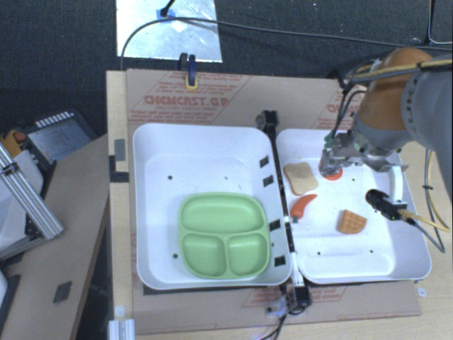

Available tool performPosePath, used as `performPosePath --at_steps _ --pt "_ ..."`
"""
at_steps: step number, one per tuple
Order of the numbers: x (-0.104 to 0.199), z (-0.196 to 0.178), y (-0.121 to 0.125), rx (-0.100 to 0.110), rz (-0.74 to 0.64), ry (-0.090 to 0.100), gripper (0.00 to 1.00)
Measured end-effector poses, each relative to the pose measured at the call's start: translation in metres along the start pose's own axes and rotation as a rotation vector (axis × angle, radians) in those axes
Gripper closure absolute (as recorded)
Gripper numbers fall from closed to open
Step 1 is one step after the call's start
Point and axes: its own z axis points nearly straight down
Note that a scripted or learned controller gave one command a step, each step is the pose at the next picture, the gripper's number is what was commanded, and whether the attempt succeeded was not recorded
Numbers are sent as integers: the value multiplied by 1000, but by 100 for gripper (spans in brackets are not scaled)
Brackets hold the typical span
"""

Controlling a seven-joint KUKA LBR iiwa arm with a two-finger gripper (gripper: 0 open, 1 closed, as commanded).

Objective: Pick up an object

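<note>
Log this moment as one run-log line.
gripper: low in right bin, over small red object | bread slice, red pepper, waffle: loose | green plate: left bin

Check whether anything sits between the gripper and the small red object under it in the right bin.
Nothing visible does. The gripper hangs right over the small red round object, partly covering it. The tan bread slice lies beside, apart.

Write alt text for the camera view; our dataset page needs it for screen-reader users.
A grey arm reaches from the right, its gripper low over a small red item in the right bin. That bin also has a bread slice, a red pepper and a waffle piece; the left bin has a green divided plate.
</note>
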Motion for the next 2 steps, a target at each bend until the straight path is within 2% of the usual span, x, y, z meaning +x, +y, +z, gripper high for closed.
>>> performPosePath --at_steps 1,2 --pt "-5 -64 4 -3 -1 -1 100" --pt "-5 -93 6 1 -1 0 100"
